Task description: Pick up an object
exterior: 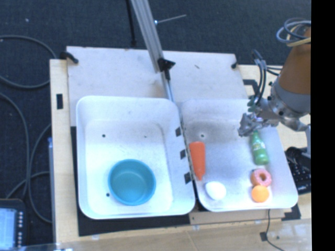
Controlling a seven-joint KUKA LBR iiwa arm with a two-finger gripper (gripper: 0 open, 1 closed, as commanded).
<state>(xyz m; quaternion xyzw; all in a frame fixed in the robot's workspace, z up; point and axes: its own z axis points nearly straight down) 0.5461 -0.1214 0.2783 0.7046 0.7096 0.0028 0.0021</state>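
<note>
Objects for picking lie in the right bin (230,114), five in all. Nearest the gripper (250,125) is a green bottle (258,148), lying along the bin's right side with its cap end pointing far, just below the gripper's tip. Whether the two touch cannot be told. The fingers are too small and too blurred to say how far apart they stand, and nothing can be seen between them. Just near of the bottle sits a pink doughnut (260,178), and touching its near edge is an orange ball (260,193) at the bin's near right corner. A white egg-shaped object (215,190) rests by the near rim, left of the ball. An orange carrot (197,159) lies lengthwise against the bin's left wall, its thicker end far.

The arm (296,80), grey with an orange band, comes in from the right above the bin's far right corner.

In the left bin (125,111) a blue bowl (132,182) stands upright near the near rim.

Both bins are shallow and white, side by side, on a pale wooden bench (152,69). A slanted metal rail (148,27) crosses the bench's far side. The floor (31,14) around is dark carpet, with black cables (21,119) looping on the left.
</note>
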